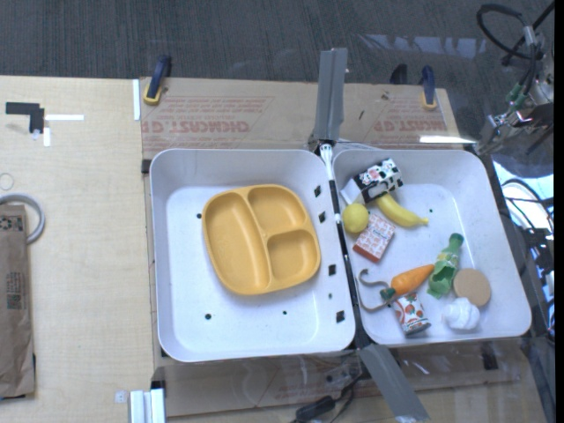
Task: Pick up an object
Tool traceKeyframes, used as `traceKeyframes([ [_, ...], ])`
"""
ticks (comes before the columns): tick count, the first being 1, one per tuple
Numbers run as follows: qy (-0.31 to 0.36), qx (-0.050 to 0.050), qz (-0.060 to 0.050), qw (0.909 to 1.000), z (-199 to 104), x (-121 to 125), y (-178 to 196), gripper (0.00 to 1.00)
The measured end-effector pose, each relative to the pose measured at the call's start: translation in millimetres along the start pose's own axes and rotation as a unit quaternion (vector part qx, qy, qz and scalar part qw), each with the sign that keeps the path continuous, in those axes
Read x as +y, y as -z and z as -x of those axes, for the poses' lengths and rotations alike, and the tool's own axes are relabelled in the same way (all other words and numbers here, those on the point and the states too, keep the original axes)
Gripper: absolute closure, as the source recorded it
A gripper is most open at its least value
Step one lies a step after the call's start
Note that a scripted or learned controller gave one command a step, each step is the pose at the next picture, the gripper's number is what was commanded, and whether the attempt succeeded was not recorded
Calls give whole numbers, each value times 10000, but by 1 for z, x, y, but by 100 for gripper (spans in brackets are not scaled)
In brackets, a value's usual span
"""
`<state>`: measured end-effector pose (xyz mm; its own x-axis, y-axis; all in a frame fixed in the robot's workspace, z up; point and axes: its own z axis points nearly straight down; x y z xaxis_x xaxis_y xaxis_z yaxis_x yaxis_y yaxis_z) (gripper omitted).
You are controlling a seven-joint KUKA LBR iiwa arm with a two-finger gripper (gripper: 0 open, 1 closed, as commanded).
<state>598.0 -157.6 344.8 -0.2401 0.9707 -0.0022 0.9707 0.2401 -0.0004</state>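
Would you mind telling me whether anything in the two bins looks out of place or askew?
Nothing looks spilled or damaged. The yellow divided plate lies rotated askew in the left bin, and the small red can lies tipped on its side in the right bin.

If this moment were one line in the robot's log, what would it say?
left bin: yellow divided plate | right bin: banana, lemon, carrot, small can | nothing lifted yet

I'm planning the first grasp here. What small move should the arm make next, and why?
Probably swing over the right bin and hover above the banana. All the small items sit in that bin, and the banana lies fairly apart near the top, while the left bin holds only a yellow divided plate.
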Motion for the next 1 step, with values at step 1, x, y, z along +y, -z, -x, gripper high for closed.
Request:
traceKeyframes([
  [1,-525,0,-2,9986,-27,11,28,100],
])
